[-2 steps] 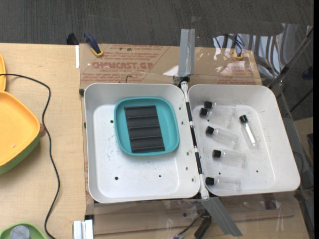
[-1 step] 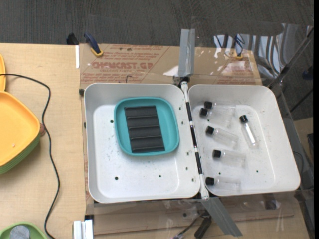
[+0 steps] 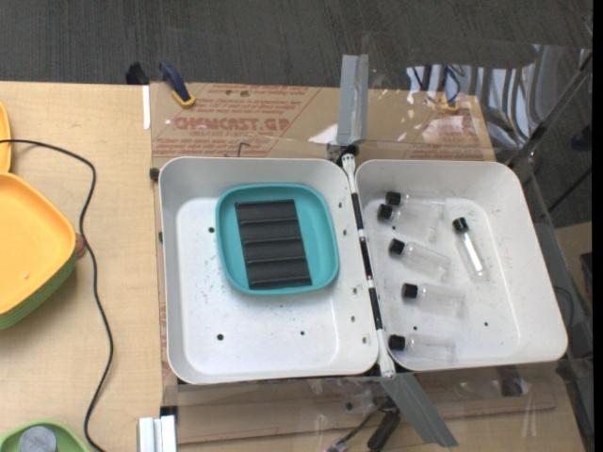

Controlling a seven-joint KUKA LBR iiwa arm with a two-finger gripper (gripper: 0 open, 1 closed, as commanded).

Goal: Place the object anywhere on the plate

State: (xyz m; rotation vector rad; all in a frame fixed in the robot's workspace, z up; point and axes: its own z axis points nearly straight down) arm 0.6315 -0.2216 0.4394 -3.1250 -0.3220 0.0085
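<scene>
Where the counter (image 3: 47, 375) carries two white bins side by side, the right bin (image 3: 528, 328) holds six clear, black-capped vials (image 3: 468, 248): one at its 7 o'clock corner, one just beyond, one near centre, one toward 1 o'clock, and two close together at 11 o'clock. None touches the plate. One teal plate (image 3: 325, 252) lies in the left bin (image 3: 188, 347), toward 12 o'clock, bearing one black ribbed block (image 3: 273, 243). Farthest, one cardboard sheet (image 3: 245, 121) lies flat.

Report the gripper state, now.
Gripper: cannot be told.
The vials lie in the right bin, the teal plate in the left bin.
</scene>
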